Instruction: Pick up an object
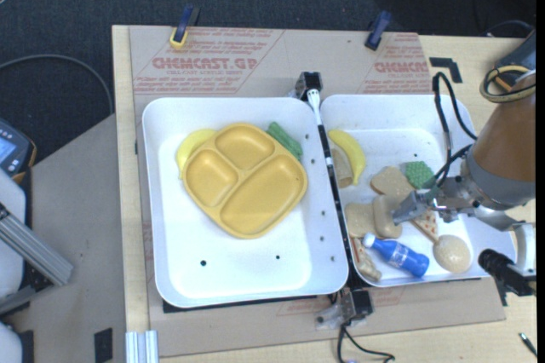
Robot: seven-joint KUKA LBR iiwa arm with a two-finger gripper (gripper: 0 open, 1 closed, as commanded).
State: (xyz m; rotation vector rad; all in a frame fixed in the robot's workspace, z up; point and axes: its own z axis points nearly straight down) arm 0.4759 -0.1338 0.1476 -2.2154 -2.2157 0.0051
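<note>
Nearest the front edge of the right bin lies one blue bottle with a white cap, on its side, and just beside it to the right one pale round bun-like piece. Just behind these the gripper hangs low over the toys, reaching in from the right under the grey arm with its orange band. I can't tell from here whether its fingers are spread or pressed together; they blur into the clutter. Right under and beside its tip sit one pizza slice and a tan bread-like piece, with another tan lump to the left of it; nothing is plainly caught between the fingers. A little further back is one green ridged piece, and toward the bin's left wall one yellow banana.

In the left bin there is one yellow divided tray with three compartments, turned at a slant. Something yellow peeks from under its left side, and one green item lies touching its far right edge.
</note>
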